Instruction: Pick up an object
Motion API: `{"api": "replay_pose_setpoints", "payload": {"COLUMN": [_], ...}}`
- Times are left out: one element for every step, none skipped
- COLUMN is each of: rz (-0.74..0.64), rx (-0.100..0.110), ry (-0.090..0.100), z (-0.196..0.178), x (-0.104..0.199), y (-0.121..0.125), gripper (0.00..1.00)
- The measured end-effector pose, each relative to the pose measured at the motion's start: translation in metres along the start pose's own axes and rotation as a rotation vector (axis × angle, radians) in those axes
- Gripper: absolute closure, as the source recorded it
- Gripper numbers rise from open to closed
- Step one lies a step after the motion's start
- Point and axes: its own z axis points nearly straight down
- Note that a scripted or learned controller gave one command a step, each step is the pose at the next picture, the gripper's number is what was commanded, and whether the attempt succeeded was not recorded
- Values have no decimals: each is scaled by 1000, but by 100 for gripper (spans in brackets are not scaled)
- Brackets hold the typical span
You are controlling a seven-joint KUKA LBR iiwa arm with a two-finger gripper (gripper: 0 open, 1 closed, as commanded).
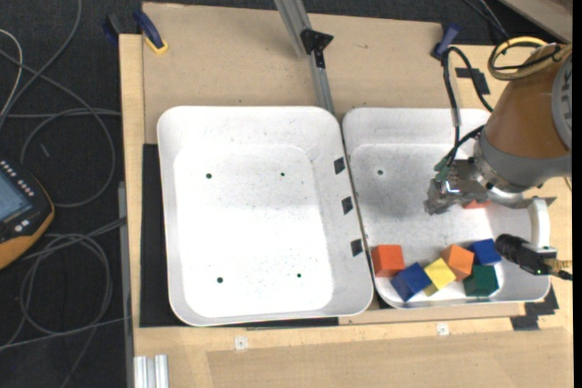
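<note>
- Bins (pixel 245 127): white, finely black-speckled.
- Blocks: orange (pixel 388 259), blue (pixel 411 280), yellow (pixel 439 273), green (pixel 481 283).
- Bench (pixel 227 50): tan.
- Arm (pixel 527 118): orange band over grey.

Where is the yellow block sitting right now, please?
The yellow block lies in the right bin, along its near edge, between a blue block on its left and an orange block on its right.

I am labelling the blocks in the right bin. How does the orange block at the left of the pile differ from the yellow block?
The orange block stands slightly apart at the pile's left end; the yellow block sits mid-pile, touching blue and orange neighbours. The orange block lies square to the view, the yellow one turned. Both are similar small cubes near the right bin's front edge.
</note>
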Motion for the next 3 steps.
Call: {"api": "replay_pose_setpoints", "payload": {"rz": [0, -4, -5], "rx": [-2, 4, 6], "ry": [-1, 3, 4], "z": [-54, -56, -54], "x": [0, 46, 102], "y": [2, 20, 26], "gripper": [100, 100, 100]}}
